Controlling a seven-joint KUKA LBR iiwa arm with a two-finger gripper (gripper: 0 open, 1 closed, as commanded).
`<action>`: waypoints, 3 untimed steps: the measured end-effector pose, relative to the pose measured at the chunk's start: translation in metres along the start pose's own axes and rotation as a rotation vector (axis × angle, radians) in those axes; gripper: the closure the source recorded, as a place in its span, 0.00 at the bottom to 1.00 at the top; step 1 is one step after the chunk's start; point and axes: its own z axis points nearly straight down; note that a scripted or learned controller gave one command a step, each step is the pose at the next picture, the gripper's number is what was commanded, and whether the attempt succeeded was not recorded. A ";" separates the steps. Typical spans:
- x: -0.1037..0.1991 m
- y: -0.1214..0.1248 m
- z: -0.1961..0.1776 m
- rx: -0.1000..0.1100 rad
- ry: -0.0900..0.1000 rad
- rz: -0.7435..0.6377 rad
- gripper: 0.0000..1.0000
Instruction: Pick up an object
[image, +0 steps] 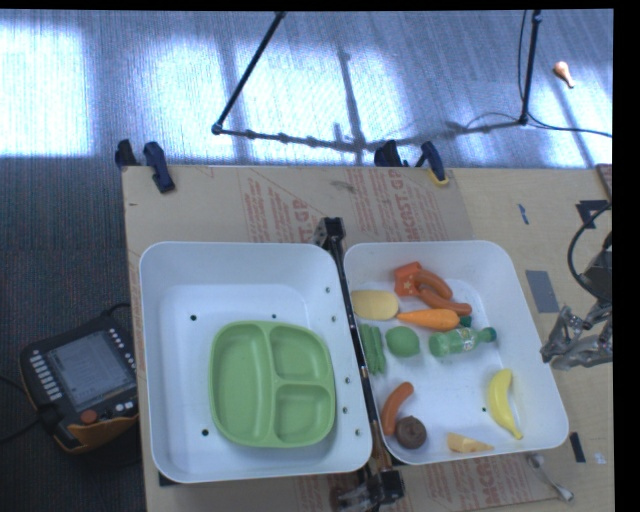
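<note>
The jaws (578, 342), a blurred metal cluster at the frame's right edge, hung outside the right-hand shallow white bin (527, 285); I could not tell their state. Nearest them inside lay a yellow plastic banana (502, 402).

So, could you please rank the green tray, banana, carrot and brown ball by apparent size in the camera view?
1. Green tray, by far largest.
2. Banana and carrot: similar length, too close to rank.
3. Brown ball, smallest.
</note>
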 end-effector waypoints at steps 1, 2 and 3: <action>-0.001 0.000 0.026 -0.002 0.000 -0.359 1.00; 0.006 0.005 0.001 -0.001 -0.001 -0.560 1.00; 0.004 0.004 0.024 -0.004 -0.002 -1.149 1.00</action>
